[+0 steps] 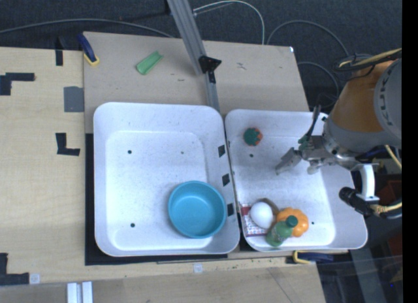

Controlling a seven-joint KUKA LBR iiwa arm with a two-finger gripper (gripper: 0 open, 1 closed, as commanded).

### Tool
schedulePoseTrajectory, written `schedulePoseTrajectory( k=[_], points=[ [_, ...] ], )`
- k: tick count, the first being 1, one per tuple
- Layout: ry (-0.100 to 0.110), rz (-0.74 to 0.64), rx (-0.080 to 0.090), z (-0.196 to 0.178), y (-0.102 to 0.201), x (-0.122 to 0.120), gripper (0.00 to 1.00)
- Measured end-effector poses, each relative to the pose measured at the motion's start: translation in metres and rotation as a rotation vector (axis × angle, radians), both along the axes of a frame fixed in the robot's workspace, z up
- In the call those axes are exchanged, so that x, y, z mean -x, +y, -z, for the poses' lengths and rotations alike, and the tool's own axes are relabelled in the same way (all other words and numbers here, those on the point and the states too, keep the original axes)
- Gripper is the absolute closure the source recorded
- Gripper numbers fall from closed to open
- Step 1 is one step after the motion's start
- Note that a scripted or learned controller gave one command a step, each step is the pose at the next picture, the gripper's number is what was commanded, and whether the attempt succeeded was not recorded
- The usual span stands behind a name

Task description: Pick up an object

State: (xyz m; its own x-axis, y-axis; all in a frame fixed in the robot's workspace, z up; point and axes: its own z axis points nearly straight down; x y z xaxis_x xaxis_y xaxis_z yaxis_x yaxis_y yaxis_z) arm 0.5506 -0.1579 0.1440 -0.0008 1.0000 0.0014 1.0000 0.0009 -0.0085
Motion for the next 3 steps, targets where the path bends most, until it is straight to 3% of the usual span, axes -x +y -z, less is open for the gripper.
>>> schedulePoseTrajectory(
  k=[1, 2, 3],
  points=[
    [-0.002, -0.001, 0.001, 0.054, 0.001, 0.002, 0.00],
    [-0.005, -0.002, 0.000, 0.041, 0.002, 0.001, 1.00],
    [-0.011, -0.001, 0.002, -0.001, 0.005, -0.003, 1.00]
  ],
)
